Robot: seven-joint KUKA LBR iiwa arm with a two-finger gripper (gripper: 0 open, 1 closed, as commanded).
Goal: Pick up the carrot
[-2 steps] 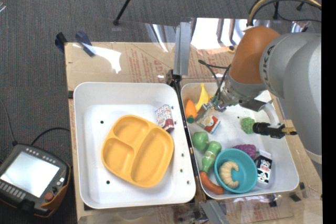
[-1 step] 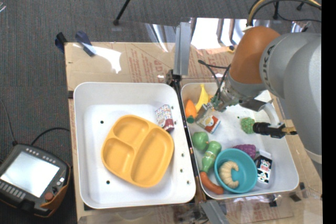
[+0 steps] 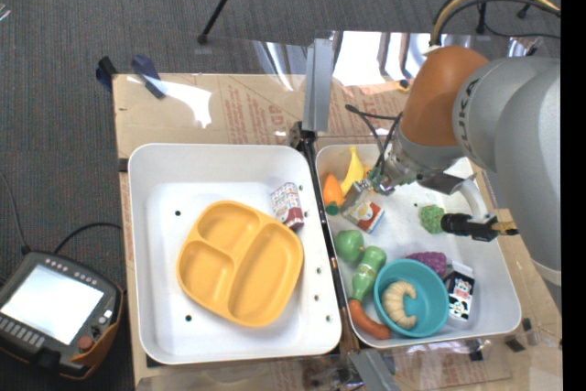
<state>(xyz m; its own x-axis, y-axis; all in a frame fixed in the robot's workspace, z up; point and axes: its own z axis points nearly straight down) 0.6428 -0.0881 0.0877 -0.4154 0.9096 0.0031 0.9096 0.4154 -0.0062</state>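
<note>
1. jaws point(image 3: 366, 190) low at the right bin's point(image 3: 509, 302) top left; opening impossible to tell.
2. crowded there: banana point(image 3: 352, 166), small carton point(image 3: 368, 216), orange piece point(image 3: 332, 190) touching or just beside; easy to nip the wrong thing.
3. carrot point(image 3: 367, 321) well apart, wedged between teal bowl point(image 3: 412, 298) and front wall; likely to slip.

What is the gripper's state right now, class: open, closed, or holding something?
Gripper: cannot be told; it sits low in the right bin, beside the carrot.
</note>
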